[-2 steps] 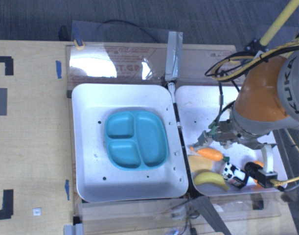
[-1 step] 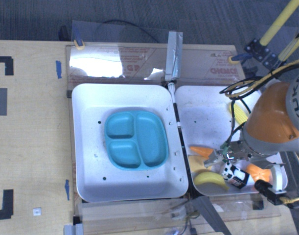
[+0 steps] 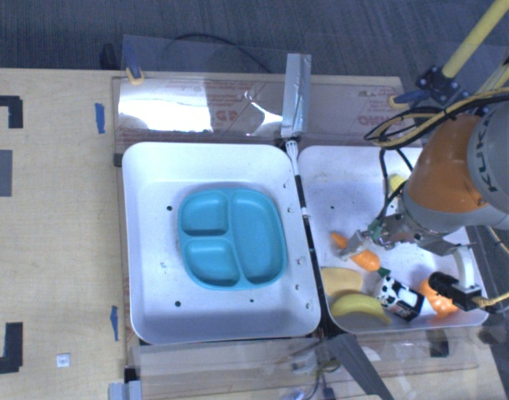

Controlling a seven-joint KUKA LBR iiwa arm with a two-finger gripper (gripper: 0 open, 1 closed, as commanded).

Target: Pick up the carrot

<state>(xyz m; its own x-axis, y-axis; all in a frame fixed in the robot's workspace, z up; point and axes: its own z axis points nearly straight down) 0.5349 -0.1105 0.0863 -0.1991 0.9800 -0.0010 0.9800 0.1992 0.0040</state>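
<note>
The carrot, orange with a small green tip at its right end, lies in the right bin near the middle. My gripper hangs just above and behind it, close to its upper edge, and the arm's orange band covers the bin's right part. No object shows held in the gripper. A small orange piece lies just left of the gripper.
The left bin holds a blue divided plate. In the right bin's front lie a pale yellow slice, a yellow banana-like piece, a black-and-white toy and an orange object. Something yellow peeks out behind the arm.
</note>
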